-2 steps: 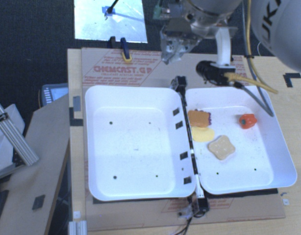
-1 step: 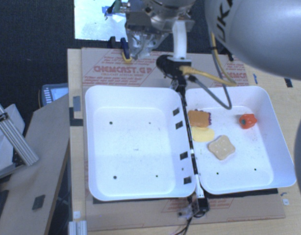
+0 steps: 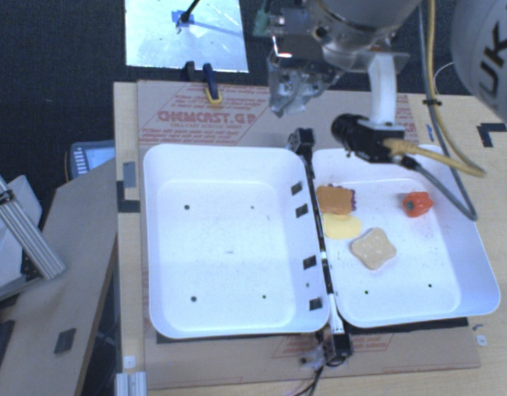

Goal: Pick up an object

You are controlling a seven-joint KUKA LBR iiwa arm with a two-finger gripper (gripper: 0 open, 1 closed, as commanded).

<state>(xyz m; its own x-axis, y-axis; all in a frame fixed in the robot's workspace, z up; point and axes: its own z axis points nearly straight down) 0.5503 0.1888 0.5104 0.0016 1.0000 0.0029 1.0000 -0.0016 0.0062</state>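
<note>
Nearest edge of the bench: a bundle of wires trails out from under the seam between the two bins.

Left bin: white, shallow, a few small dark dots on its floor.

Right bin: white, shallow, joined to the left bin along a row of dark clips. Four small objects lie in its upper half. Closest to the camera, a tan toast-shaped piece, lying flat. Just beyond and to its left, touching or nearly so, a flat yellow piece. Above that, an orange block with a purple edge, close to the bin's left wall. Well apart to the right, a small red-orange pepper-like object with a green tip.

Beyond the bins: brown cardboard with red lettering, a yellow-and-black clamp on it.

Farthest: the gripper hangs above the cardboard, behind the bins' far rims, well clear of all four objects. Cannot tell how its jaws stand; the view is blurred there. Nothing is seen held in it. A black fitting with a yellow hose sits beside the arm.
</note>
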